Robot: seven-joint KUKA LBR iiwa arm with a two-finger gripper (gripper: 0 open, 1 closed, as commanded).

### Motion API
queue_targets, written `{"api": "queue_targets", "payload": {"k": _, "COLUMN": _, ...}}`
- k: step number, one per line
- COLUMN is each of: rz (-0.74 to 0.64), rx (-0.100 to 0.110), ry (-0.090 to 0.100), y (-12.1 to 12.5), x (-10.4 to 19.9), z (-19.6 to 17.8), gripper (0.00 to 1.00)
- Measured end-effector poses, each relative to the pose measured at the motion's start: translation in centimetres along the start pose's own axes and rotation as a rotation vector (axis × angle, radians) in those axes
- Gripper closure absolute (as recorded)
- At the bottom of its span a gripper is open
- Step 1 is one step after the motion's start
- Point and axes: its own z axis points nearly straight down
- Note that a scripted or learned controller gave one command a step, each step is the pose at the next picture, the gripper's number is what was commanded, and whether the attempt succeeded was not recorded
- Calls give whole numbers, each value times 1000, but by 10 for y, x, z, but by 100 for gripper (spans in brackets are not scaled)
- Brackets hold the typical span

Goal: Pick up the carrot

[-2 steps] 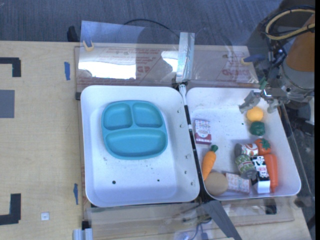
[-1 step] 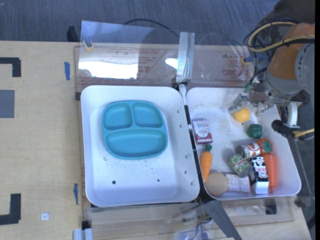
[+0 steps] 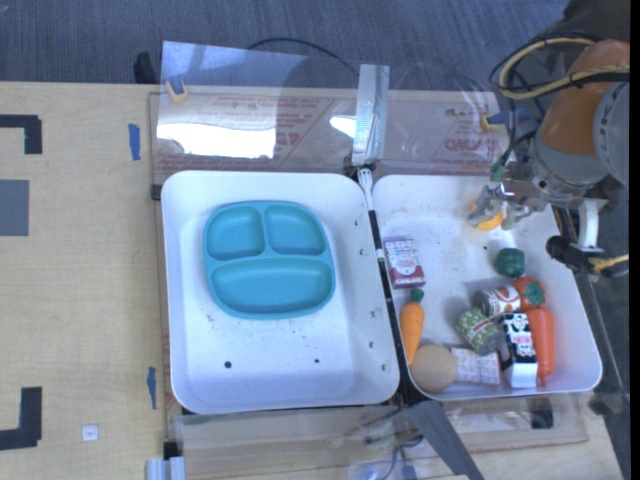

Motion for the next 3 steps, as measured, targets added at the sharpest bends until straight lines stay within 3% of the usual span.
{"api": "queue_targets", "payload": {"k": 1, "rz": 175, "rx": 30, "ry": 6, "y": 12, "x": 1, "z": 26, "gripper": 100}}
{"api": "queue_targets", "payload": {"k": 2, "rz": 291, "rx": 2, "ry": 2, "y": 13, "x": 53, "z": -65, "gripper": 100}}
{"api": "queue_targets", "payload": {"k": 3, "rz": 332, "rx": 3, "ry": 3, "y": 9, "x": 106, "z": -80, "gripper": 100}}
